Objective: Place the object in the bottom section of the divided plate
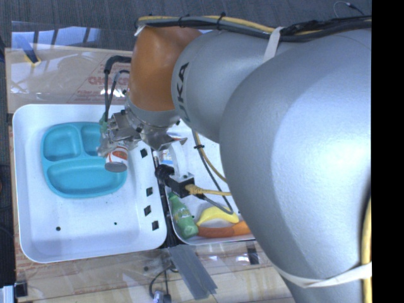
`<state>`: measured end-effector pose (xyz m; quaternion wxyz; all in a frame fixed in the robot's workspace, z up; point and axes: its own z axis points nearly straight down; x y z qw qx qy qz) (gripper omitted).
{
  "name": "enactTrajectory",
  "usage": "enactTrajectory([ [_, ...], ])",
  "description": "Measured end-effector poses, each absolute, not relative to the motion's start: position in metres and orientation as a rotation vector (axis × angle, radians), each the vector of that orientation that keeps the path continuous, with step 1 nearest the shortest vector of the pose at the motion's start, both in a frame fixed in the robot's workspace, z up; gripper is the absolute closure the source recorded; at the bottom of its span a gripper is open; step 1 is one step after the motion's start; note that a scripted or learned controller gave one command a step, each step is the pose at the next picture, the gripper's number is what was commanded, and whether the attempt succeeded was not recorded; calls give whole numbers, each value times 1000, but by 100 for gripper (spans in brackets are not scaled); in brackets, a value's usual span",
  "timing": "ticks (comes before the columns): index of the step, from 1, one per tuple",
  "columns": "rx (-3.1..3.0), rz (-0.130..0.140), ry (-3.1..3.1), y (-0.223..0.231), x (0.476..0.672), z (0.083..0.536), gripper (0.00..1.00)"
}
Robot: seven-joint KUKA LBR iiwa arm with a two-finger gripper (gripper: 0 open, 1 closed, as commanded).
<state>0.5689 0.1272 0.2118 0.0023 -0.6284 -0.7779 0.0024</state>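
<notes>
A blue divided plate (79,160) lies in the left white bin (38,232), with two small sections at the top and one long section at the bottom. My gripper (117,149) hangs over the plate's right rim, shut on a small red-and-white can (117,160) with a grey end. The can is tilted, with its grey end facing down over the right end of the bottom section. The grey arm with its orange band covers most of the right bin.
In the right bin, partly under the arm, lie a green bottle (183,216), a yellow banana-like piece (218,216) and an orange carrot-like piece (221,231). A yellow cable (208,193) hangs from the wrist. A raised white wall separates the bins.
</notes>
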Motion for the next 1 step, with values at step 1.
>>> enactTrajectory([
  [1, -1972, 7, -2440, 127, 569, 212, 0],
])
